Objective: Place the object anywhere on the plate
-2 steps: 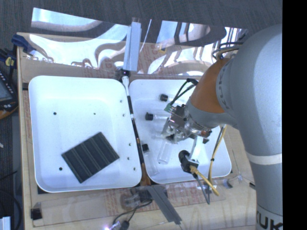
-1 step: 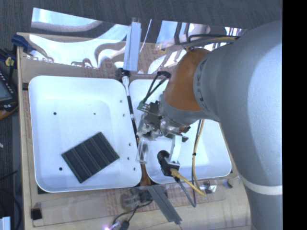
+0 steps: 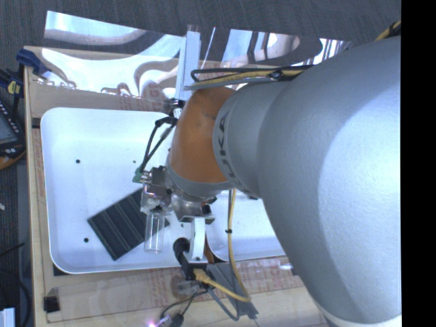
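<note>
Below, the hand hovers over a dark ridged plate in the left bin

Dark grey carpet floor around a light wood bench. Shiny reflective sheet along the bench's far edge, catching bright glare. Dark equipment at the left edge.

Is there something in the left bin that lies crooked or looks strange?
The dark ridged plate lies at a slant to the walls of the left bin, near its front edge. The hand hangs over the plate's right end. Nothing looks spilled or broken.
</note>
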